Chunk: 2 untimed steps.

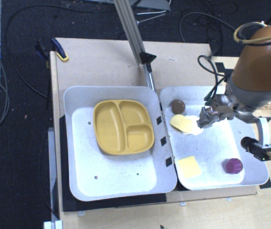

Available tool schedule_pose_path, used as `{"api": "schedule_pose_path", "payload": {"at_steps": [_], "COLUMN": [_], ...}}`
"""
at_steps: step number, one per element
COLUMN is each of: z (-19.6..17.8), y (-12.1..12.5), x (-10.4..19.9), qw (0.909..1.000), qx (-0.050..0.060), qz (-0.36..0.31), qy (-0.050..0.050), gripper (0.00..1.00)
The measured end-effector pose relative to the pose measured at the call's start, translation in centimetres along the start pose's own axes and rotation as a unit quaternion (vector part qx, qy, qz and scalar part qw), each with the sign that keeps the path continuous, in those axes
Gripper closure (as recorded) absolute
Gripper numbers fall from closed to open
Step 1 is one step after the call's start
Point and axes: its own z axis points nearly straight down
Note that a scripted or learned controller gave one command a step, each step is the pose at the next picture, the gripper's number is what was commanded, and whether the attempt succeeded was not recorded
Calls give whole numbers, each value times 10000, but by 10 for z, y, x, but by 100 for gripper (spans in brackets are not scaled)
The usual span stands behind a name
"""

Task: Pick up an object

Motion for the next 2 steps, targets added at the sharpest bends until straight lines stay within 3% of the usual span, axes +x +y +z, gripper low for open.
{"api": "schedule_pose_path", "payload": {"at_steps": [2], "z": [16], "y": [-31], "x": [123], "qw": [10000], "qx": [6], "qz": [-9], "qy": [2], "gripper": [100]}}
